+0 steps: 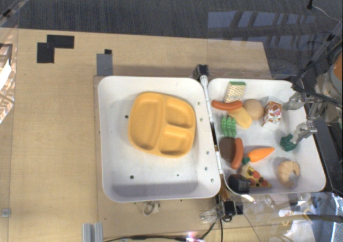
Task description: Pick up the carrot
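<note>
- Carrot (261, 153) lies in the right bin (316, 179), orange body pointing toward the bin's right side and green top at its left end; from the fixed overhead camera I see it lying flat, apart from the gripper (301, 116).
- Neighbours crowd its leaf end: a brown-and-red piece (231, 149) just beside the green top, a pizza slice (254, 175) just below it, a bread roll (288, 171) near the tip.
- Gripper hangs over the bin's right part, above and to the right of the carrot, with a small green item (288, 142) near its lower finger; the jaws stand released, a gap between them and nothing held.
- Left bin (107, 128) carries only a yellow divided plate (161, 124), well apart from the work.
- My judgement: the step in hand is the approach. I would bring the gripper down and left until it centres on the orange body, not the leaf end.
- I would turn the wrist so the fingers close across the carrot's short width, one on either long side.
- I would descend low enough to bracket the thickest part, keeping the fingers off the roll and pizza slice.
- Risk, as I read it: the smooth taper may squirt out of a closing pinch.
</note>
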`<control>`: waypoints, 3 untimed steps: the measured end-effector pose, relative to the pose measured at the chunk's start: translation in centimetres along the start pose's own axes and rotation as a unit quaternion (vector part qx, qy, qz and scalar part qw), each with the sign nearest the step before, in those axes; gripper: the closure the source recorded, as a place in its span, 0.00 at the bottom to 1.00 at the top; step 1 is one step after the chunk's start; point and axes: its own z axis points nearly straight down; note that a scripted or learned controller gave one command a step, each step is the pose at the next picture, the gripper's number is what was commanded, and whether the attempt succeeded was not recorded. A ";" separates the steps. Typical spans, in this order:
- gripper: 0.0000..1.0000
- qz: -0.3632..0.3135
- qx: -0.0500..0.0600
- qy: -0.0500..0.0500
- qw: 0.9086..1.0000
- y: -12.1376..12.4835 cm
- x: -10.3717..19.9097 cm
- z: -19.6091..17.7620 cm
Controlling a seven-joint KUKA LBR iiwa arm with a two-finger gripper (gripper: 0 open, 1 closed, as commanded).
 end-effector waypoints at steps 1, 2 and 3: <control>0.00 -0.141 -0.001 0.002 0.990 0.6 4.7 11.2; 0.00 0.013 0.001 -0.002 1.000 4.8 3.3 14.0; 0.00 0.013 0.001 -0.002 1.000 4.8 3.3 14.0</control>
